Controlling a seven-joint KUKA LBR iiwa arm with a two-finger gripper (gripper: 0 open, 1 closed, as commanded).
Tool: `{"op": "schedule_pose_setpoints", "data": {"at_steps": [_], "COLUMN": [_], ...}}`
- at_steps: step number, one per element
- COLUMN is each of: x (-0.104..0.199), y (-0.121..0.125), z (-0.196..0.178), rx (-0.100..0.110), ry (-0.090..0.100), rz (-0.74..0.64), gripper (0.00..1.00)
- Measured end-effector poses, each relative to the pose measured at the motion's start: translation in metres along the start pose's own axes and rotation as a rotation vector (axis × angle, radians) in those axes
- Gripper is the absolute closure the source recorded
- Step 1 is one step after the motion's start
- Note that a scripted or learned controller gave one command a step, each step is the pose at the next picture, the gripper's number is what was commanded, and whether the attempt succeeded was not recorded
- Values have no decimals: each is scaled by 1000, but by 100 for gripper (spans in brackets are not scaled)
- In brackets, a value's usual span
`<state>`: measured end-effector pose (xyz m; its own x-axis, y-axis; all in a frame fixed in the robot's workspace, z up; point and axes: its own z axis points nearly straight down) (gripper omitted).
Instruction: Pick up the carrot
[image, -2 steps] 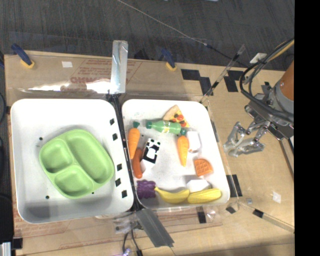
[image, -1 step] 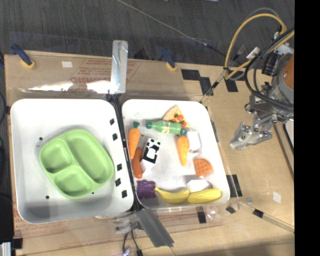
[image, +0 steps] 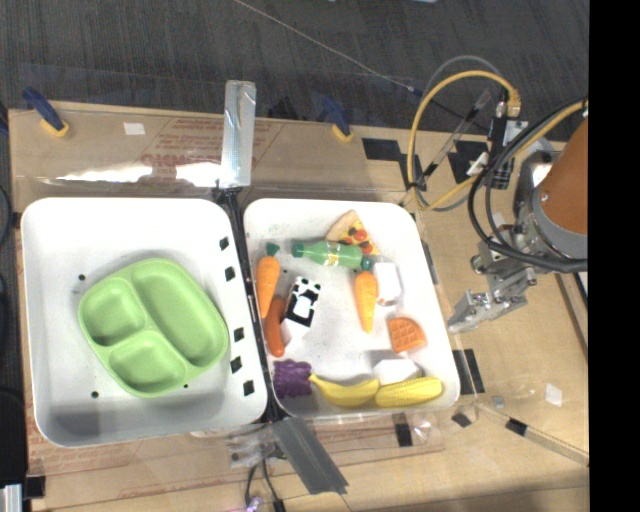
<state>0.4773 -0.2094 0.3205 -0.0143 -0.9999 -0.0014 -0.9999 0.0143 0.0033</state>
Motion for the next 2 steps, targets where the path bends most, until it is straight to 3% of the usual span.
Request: {"op": "schedule_pose_setpoints", "data": {"at_steps": [1,2], "x": [0,-21], "y": [0,0], "z": [-10,12], "rx": [4,2], "ry": [1,0], "rz": [-349,-852], "gripper": [100,100]}}
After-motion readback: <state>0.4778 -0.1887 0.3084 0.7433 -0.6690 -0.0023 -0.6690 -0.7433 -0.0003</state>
